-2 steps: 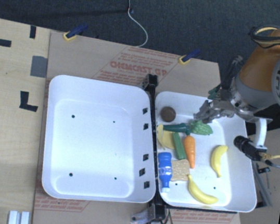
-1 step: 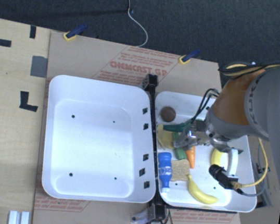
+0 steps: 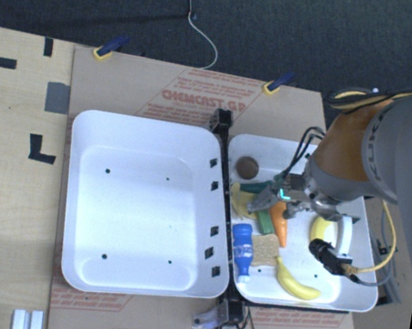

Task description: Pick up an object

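Observation:
My gripper (image 3: pixel 272 200) is down in the right bin (image 3: pixel 355 300), near its left-centre, over a cluster of items. Right under it lie a green block (image 3: pixel 265 222) and an orange carrot (image 3: pixel 280 227). A pale yellow piece (image 3: pixel 242 201) lies just to its left and a brown ball (image 3: pixel 247 166) sits farther back. In front lie a blue bottle (image 3: pixel 241 249), a tan square (image 3: pixel 265 248) and a banana (image 3: pixel 296 284). A yellow-and-white object (image 3: pixel 322 231) lies to the right. I see nothing lifted off the bin floor.
The left bin (image 3: pixel 80 179) adjoins the right one along a black-clipped divider (image 3: pixel 219 201). The grey arm with its orange band (image 3: pixel 348 147) reaches in from the right, with cables looping over the right bin's far side. Both bins rest on a cardboard sheet (image 3: pixel 194 92).

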Controlling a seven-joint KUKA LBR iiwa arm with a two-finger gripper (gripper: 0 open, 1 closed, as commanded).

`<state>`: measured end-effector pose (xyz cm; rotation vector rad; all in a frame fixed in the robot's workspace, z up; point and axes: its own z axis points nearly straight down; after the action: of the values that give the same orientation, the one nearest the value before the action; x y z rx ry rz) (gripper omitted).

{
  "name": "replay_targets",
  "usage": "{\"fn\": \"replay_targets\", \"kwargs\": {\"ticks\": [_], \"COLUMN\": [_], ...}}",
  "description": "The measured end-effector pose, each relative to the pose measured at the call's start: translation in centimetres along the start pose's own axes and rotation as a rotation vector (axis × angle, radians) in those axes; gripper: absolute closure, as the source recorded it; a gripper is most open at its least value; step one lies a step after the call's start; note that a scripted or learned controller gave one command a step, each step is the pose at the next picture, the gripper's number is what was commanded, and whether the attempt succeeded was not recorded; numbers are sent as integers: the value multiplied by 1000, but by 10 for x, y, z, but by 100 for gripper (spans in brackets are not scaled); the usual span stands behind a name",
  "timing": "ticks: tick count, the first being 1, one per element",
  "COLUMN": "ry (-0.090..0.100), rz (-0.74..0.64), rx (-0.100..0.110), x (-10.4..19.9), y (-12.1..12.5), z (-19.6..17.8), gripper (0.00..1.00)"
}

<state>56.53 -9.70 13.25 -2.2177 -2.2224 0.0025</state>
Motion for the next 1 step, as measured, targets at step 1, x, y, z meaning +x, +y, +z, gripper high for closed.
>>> {"fn": "replay_targets", "kwargs": {"ticks": [1], "ry": [0], "rz": [-2], "rx": [1], "x": [1], "y": [0], "z": [-10], "gripper": [100]}}
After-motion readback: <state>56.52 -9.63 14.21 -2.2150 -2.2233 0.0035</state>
